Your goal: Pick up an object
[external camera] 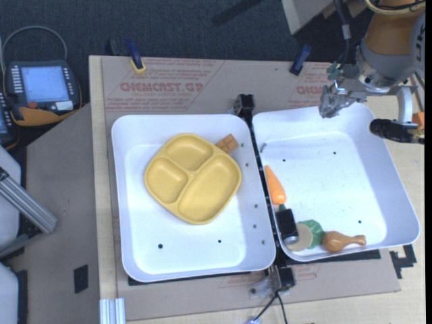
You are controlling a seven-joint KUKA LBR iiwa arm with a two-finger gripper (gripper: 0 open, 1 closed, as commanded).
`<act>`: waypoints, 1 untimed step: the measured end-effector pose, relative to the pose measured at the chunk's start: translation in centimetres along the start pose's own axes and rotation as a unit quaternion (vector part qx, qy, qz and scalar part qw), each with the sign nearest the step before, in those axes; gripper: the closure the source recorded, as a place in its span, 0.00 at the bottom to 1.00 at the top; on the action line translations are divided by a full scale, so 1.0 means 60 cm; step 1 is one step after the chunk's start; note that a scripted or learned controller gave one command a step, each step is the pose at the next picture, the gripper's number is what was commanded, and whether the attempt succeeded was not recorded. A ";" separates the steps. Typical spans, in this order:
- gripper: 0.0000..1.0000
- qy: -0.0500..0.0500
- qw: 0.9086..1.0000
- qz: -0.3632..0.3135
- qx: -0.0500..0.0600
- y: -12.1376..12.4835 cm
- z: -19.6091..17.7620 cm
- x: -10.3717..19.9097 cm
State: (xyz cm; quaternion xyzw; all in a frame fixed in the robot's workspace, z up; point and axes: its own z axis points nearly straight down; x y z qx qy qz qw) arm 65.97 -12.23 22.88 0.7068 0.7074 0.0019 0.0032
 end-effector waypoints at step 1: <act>1.00 0.002 1.000 -0.002 0.004 -0.021 -0.015 0.077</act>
